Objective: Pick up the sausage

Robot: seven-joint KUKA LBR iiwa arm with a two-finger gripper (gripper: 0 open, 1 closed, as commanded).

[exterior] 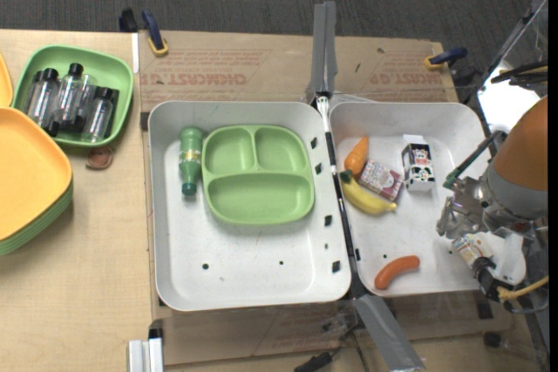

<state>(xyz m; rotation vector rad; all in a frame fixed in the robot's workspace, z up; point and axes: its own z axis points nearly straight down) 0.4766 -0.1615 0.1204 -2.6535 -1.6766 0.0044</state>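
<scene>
Lying loose near the front edge of the right bin (453,113), the sausage (397,271) is orange-red, slightly curved, tilted with its right end higher. Nothing touches it, so it isn't picked yet. Gripper (462,233) sits to its right and a bit further back, over the bin's right side, near but apart from the sausage. Cannot tell if the claw is released or clenched; the wrist hardware blurs together. Nothing visible in it.

Other stuff in the same bin is grouped toward the back-left: banana (367,197), carrot (356,154), pink packet (380,179), small carton (419,164). All well apart from the sausage, so approach looks uncluttered. My guess is the arm is staging for a reach left and forward.

Left bin (244,274) holds a green divided plate (258,173) and green bottle (189,159) beside it, irrelevant distractors.
</scene>
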